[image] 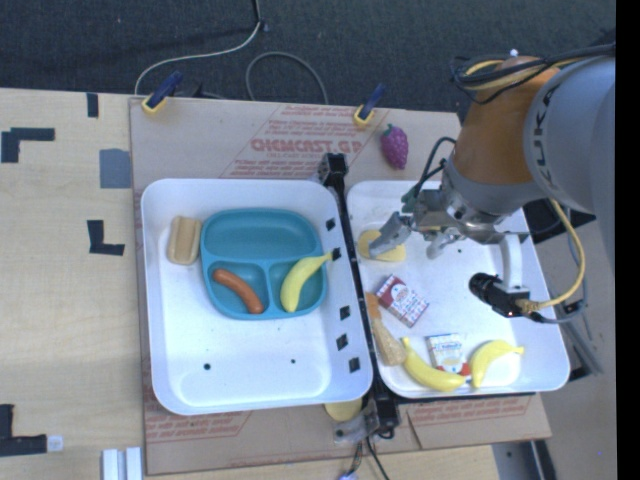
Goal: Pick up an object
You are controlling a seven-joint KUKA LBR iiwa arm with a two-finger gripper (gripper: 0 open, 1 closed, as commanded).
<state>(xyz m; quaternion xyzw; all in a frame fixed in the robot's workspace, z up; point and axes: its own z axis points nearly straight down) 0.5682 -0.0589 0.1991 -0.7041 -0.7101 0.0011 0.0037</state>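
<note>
I see the arm (530, 118) reaching in from the right side of the frame, its orange band above the wrist, with the gripper (418, 236) hanging over the upper left part of the right bin (550, 368). Its two fingers stand spread apart with nothing between them; the left fingertip (390, 238) sits over or just beside a pale yellow piece (385, 253) near the bin's left wall, and I cannot tell whether they touch.

Lower in the right bin I count a small red and white packet (402, 301) near the middle left, an orange-tan stick (387, 340) below it along the left wall, a yellow banana (432, 372) at the lower edge, a small white packet (446, 351) just above that banana, and a second yellow banana (494, 356) to its right.

The left bin (250, 378) holds a blue divided plate (262, 233) in its upper half. A sausage (238, 290) lies in the plate's lower left compartment and a banana (298, 280) lies in its lower right compartment, its tip crossing the rim. A tan bread piece (183, 240) lies in the bin just beside the plate's left edge.

On the desk (60, 318), near the top right corner of the brown board under the bins, sits a purple grape bunch (396, 146), outside both bins.
</note>
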